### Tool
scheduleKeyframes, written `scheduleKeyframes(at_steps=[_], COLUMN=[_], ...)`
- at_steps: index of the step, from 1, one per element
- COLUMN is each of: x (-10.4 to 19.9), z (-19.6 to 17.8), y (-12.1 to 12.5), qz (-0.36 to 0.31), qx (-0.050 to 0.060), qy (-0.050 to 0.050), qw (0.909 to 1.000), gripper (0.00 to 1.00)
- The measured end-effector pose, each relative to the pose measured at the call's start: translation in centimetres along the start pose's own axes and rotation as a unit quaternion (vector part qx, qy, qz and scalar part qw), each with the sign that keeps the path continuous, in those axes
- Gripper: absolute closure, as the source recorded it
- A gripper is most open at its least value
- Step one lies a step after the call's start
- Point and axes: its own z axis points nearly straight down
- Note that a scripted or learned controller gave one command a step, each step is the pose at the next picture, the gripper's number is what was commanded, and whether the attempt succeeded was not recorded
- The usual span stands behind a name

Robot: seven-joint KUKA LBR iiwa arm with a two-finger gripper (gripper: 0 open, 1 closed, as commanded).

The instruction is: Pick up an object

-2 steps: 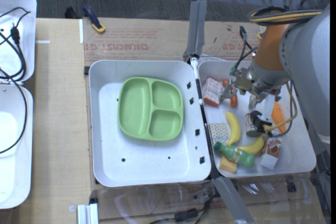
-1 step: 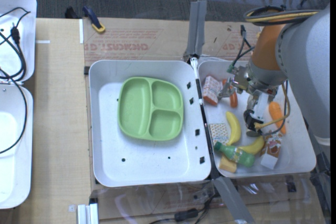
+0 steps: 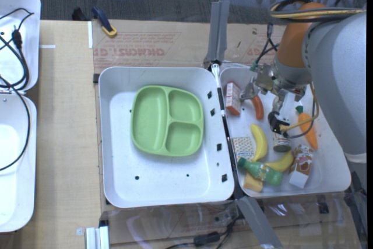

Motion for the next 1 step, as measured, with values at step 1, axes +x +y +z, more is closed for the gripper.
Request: scheduleKeyframes(at_steps=[1], x=[1.05], z=[-0.11], y=[1.56], qz=[-0.008], qx=[-0.001], qy=[0.0], qw=[1.0], gripper=[0.0])
